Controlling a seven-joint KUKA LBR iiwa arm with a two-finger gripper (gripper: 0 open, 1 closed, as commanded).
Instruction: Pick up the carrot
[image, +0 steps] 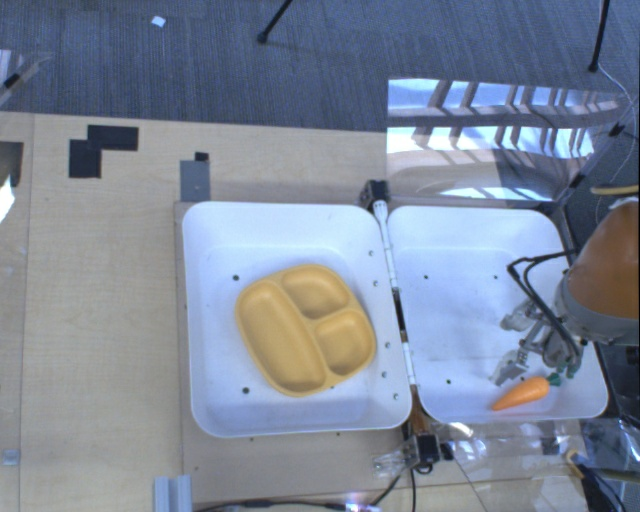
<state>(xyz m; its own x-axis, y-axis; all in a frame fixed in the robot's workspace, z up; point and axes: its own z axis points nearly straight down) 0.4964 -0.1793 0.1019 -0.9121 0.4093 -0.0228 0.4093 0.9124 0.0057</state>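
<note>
The wooden table (100, 330) spans the frame and carries 2 shallow white bins side by side, which keeps work items corralled inside a fixed reach. The left bin (210, 400), at centre frame, holds a yellow divided tray (303, 327) with 3 compartments, lying flat and turned at an angle, well apart from the action. The right bin (450, 260) sits against it at centre right. The arm (605, 270) enters from the right edge, wrist bent down over the bin's lower right corner, presumably because its target lies there. The end effector (522, 350) hangs just above the carrot, its 2 fingers spread apart and gripping nothing. The carrot (520, 394) lies flat on the bin floor at lower right, near the front wall, green top toward the right
</note>
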